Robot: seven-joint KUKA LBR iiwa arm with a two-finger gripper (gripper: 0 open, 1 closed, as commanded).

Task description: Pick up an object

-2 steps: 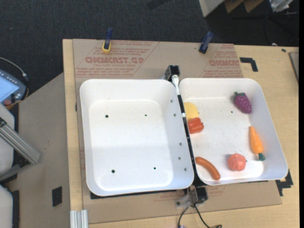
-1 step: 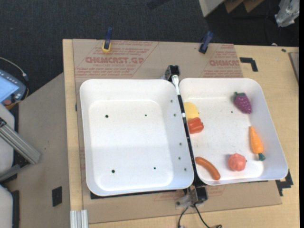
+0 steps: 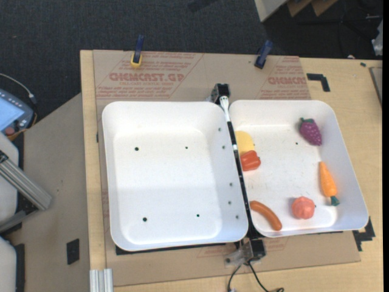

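Six toy foods in the right bin point(image 3: 340, 121); the carrot point(image 3: 327, 181), long axis along the right wall, lies nearest the arm's entry side, apparently easiest.

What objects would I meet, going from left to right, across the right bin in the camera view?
Yellow item → sausage → pink round fruit → carrot. The red item overlaps the yellow one in this order, and the purple grapes overlap the fruit, so both are left out.
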